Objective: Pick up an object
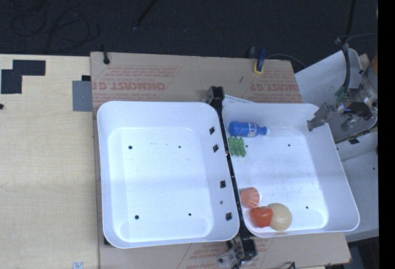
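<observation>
In the right bin (321,157) a blue bottle with a white band (246,129) lies on its side near the far left corner. A small green object (237,147) sits just in front of it. At the near left corner rest a pale orange ball (250,197), a red fruit-like piece (261,216) and a cream ball (280,216), close together. My gripper (318,120) hangs at the bin's far right rim, well away from all of them, with nothing seen between its fingers.
The left bin (160,120) stands beside the right one, joined by a black divider strip (222,150). Both rest on a cardboard sheet (179,76). Cables and the arm's wrist parts (358,101) crowd the right edge.
</observation>
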